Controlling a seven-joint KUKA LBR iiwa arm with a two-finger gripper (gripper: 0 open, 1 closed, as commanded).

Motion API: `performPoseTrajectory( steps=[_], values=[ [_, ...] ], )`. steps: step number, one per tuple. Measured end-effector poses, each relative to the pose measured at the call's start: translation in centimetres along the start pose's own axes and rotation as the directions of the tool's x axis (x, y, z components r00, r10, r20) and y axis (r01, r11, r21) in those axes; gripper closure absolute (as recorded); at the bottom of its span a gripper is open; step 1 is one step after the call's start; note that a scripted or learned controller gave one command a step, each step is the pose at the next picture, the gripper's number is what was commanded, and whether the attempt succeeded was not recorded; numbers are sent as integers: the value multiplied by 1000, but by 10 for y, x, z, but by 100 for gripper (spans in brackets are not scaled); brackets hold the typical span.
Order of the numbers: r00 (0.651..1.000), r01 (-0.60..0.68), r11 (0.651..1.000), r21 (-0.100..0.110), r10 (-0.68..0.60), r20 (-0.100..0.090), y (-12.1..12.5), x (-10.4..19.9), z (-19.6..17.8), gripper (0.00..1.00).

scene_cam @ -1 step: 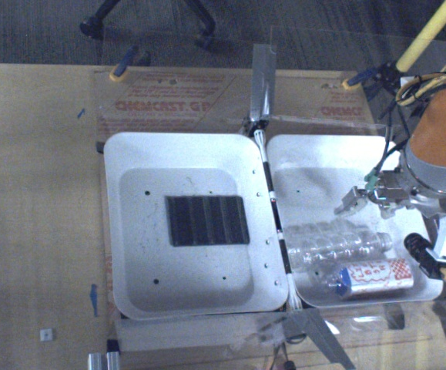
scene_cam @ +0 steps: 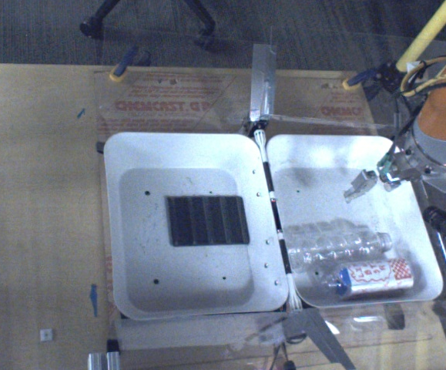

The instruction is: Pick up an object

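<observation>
Right bin (scene_cam: 315, 156) holds red-and-white labelled bottle (scene_cam: 375, 275), writing unreadable.

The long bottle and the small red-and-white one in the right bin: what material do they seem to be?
The long bottle looks like clear, glossy ribbed plastic; the bin shows through. The small bottle seems plastic too, with a printed label, probably film or paper.

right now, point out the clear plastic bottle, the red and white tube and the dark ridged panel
clear plastic bottle (scene_cam: 338, 243), camera view, middle of its ribbed body
red and white tube (scene_cam: 378, 274), camera view, middle of its printed label
dark ridged panel (scene_cam: 207, 220), camera view, centre of its surface
</observation>
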State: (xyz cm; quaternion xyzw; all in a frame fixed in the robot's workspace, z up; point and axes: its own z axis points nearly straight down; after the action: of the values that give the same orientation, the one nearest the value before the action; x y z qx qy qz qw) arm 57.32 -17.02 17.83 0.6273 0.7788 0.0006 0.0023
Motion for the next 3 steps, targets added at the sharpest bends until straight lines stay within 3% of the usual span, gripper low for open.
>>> performPoseTrajectory(
  steps=[1, 2, 3],
  values=[
    [999, -48, 999, -11, 49, 2, -48, 9, 46, 0],
    [980, 197, 980, -4, -197, 0, -100, -27, 89, 0],
    [981, 195, 981, -8, -195, 4, -99, -28, 78, 100]
  ],
)
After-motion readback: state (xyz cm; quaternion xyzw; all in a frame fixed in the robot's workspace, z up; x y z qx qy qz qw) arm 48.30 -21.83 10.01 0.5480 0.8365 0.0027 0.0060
